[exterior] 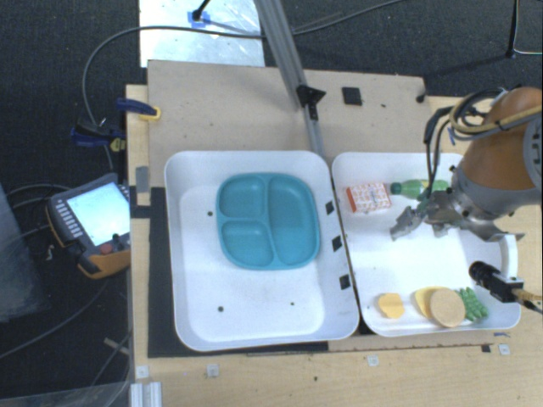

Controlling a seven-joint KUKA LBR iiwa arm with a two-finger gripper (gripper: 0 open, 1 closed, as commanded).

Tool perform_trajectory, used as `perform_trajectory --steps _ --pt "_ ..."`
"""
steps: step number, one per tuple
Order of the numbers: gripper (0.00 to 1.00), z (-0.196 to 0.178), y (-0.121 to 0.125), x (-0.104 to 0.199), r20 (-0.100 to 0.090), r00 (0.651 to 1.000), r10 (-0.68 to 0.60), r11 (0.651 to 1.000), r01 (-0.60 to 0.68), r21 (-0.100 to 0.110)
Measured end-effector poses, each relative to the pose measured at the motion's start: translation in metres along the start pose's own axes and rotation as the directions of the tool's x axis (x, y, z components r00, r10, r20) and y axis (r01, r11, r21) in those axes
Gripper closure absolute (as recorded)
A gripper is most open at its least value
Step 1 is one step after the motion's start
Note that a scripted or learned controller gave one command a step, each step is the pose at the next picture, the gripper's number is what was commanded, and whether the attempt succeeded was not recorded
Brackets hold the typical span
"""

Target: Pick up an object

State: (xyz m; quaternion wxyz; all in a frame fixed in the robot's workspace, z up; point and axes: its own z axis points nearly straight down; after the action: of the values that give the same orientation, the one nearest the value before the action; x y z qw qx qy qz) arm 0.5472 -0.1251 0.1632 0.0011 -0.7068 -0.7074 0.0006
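Note:
My gripper hangs over the upper middle of the right bin, open, with nothing between its fingers. Just above it lies a green bottle, partly hidden by the wrist. A small red-and-white box lies to the gripper's left. Along the bin's front edge sit a small yellow piece, a round tan and yellow item and a green leafy item.
The left bin holds a blue divided plate. A metal pole slants across the back of the bench. A black fitting on the arm overhangs the right bin's right side. A handheld pendant lies left of the bench.

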Motion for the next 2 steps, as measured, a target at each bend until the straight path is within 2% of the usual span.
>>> perform_trajectory --steps 1,2 --pt "0.0 0.047 -0.002 0.009 0.0 1.0 0.001 1.0 -0.001 0.0" --pt "0.0 0.076 0.0 0.009 0.001 1.0 0.0 1.0 0.0 -0.007"
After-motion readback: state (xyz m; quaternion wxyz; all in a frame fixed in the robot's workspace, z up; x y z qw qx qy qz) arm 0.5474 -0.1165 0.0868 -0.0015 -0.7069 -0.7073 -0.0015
